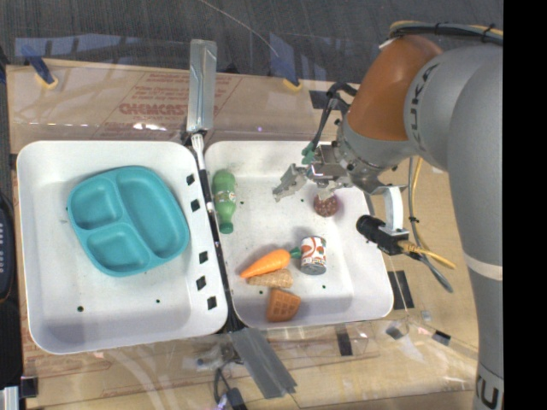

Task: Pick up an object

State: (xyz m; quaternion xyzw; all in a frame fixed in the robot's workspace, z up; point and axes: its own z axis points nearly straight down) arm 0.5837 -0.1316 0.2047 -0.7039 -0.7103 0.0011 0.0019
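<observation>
The pincer [295, 180], its grip unclear, hangs over the right bin [256, 156] above a carrot [267, 263], can [313, 255] and green bottle [224, 198]; perhaps a waffle [282, 304].

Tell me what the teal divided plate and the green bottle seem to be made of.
Teal plate: probably moulded plastic, matte, uniform colour, soft rounded compartment ridges. Green bottle: likely toy plastic, slightly glossy, solid green with a pale label band; it lies on its side in the right bin.

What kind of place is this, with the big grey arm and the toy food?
Probably a robotics lab's test bench. A grey arm with an orange band reaches over two shallow white bins, one with a teal divided plate, the other with toy food such as an orange plastic carrot.
</observation>
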